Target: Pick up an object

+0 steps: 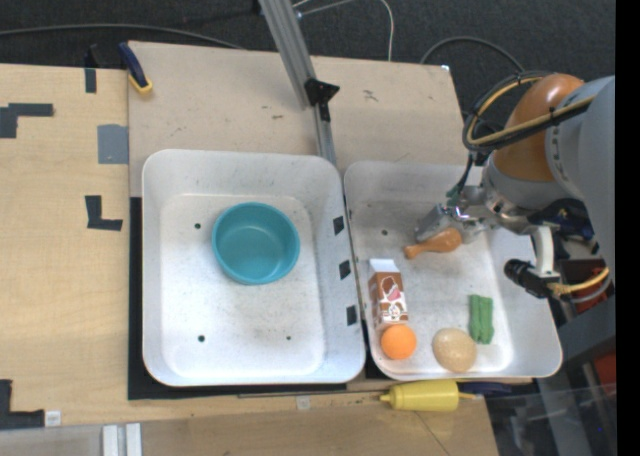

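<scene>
At the near rim of the right bin (pixel 530 359), well below the jaws, lie an orange ball (pixel 399 342) and pale egg (pixel 454 349). Farther up, the gripper (pixel 455 219) sits touching an orange-brown drumstick-like toy (pixel 436 242); jaw spread cannot be told. Seemingly mid-grasp; next comes closing and lifting.

A round teal plastic bowl (pixel 256 242) sits in the left shallow white bin (pixel 170 344). The right shallow white bin (pixel 385 189) holds five things — an orange-brown chicken-leg toy (pixel 437 242) far, a small brown carton (pixel 388 296) left, an orange ball (pixel 399 342) and beige egg-shaped object (pixel 454 350) near, a green pickle-shaped toy (pixel 482 318) right. A yellow plastic bottle (pixel 424 396) lies on the worktop (pixel 60 244) nearer — just outside.
</scene>
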`<action>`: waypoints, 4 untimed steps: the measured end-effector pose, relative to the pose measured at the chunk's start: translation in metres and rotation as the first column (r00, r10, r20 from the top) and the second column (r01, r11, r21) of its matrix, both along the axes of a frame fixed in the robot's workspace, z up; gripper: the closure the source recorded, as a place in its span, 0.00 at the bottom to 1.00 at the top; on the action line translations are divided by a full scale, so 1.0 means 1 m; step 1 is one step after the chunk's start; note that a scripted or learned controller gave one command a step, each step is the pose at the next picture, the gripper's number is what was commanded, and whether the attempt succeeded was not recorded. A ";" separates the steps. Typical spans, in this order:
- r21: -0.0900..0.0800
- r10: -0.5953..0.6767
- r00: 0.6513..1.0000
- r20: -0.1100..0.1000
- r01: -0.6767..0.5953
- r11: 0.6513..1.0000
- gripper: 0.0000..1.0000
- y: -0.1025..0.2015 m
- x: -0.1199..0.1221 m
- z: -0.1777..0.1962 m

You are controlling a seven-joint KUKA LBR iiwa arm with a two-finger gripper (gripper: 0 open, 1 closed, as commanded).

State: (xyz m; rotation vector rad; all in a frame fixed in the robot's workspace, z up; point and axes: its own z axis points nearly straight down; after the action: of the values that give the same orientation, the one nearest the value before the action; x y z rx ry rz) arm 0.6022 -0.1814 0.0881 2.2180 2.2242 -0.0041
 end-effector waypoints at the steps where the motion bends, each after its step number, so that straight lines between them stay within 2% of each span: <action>1: 0.001 0.001 1.000 0.000 -0.001 1.000 1.00 0.001 0.000 0.010; 2: 0.001 -0.002 1.000 0.004 0.002 1.000 1.00 -0.005 -0.004 0.055; 3: 0.001 0.000 1.000 0.006 0.000 1.000 1.00 0.001 0.003 0.116; 4: 0.002 -0.001 1.000 0.002 0.001 1.000 1.00 0.001 0.003 0.121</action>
State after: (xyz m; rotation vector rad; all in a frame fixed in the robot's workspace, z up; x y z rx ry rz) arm 0.6055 -0.1802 0.2094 2.2194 2.2230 0.0001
